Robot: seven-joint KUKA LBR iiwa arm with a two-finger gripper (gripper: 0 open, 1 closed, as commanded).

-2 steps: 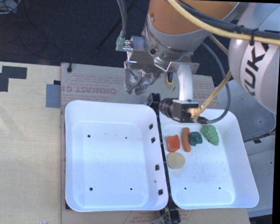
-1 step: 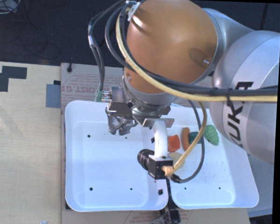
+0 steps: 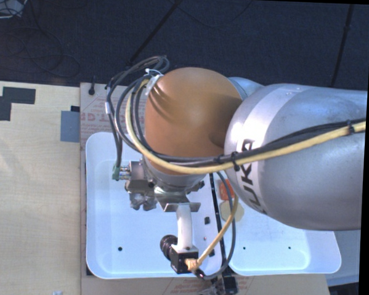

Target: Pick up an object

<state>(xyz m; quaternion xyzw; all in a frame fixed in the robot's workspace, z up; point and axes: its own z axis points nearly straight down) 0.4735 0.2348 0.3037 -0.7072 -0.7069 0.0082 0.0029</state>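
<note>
The grey arm with its orange band fills the middle of the camera view and hangs over the left white bin. Under the wrist, the gripper shows as a cluster of metal parts above the bin floor. A small orange object and a pale yellow object peek out from beneath the arm, near where the two bins meet. The arm hides most of both. Nothing is seen held by the gripper.
The right white bin lies under the arm's grey body, with just its front part showing. A cardboard sheet borders the left bin at the back. To the left is a pale bench top with dark patches.
</note>
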